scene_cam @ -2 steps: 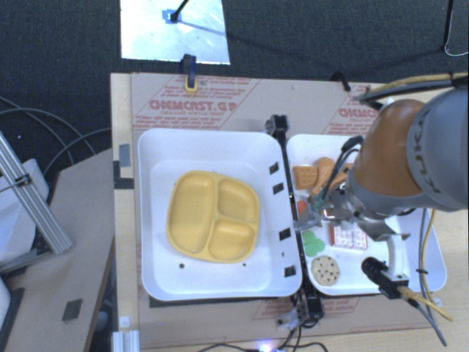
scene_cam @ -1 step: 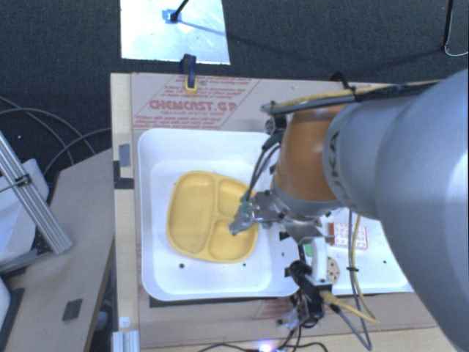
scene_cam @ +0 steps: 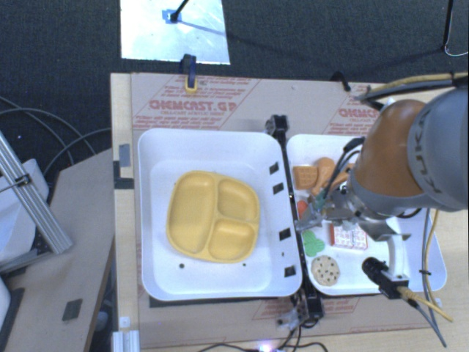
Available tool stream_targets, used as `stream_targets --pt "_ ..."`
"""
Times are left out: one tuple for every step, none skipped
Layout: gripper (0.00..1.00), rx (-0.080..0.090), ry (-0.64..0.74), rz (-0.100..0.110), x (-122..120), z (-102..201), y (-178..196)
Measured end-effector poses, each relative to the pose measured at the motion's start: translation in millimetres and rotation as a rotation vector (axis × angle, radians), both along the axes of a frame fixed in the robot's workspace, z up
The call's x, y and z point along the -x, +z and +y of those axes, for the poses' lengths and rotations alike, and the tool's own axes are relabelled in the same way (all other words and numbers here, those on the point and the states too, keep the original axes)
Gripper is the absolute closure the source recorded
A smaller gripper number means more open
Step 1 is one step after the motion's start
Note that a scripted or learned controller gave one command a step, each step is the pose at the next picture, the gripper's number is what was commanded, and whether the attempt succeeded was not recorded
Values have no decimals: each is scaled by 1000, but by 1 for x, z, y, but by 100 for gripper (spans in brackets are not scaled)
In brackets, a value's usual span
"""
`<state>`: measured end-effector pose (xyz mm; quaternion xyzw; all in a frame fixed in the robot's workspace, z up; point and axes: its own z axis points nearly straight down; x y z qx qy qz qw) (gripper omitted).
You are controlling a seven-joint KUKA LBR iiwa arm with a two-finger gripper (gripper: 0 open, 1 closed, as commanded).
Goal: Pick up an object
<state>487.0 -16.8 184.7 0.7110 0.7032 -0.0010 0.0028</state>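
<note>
**Arm low over the right bin, target half hidden**

Cardboard-topped worktop (scene_cam: 220, 97) carries two shallow white bins side by side, with dark floor behind. Over the right-hand white bin (scene_cam: 440, 270) the tool (scene_cam: 322, 213) sits low near the bin's left wall, under the grey arm with its orange band (scene_cam: 388, 152); how wide it stands, and whether it has hold of anything, cannot be told, since the wrist covers it.

Just beside the tool lie an orange wedge-shaped toy food piece (scene_cam: 305, 175), a flat green piece (scene_cam: 314, 242), a red-and-white printed card (scene_cam: 346, 237) and, nearer the front wall, a round speckled cookie (scene_cam: 325, 270). The left white bin (scene_cam: 154, 218) holds a yellow divided plastic plate (scene_cam: 214, 215).

The orange wedge looks the likeliest target; its long axis seems to run roughly across the bin, left to right. A good grasp would probably close across the short width, come straight down, and keep clear of the bin wall and the crowding neighbours.
</note>
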Motion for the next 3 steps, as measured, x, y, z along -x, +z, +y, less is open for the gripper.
stream_targets --pt "0 -2 4 4 1 -74 -31" --pt "0 -4 9 -6 -2 -77 -99" --pt "100 5 9 -19 -5 -80 -83"
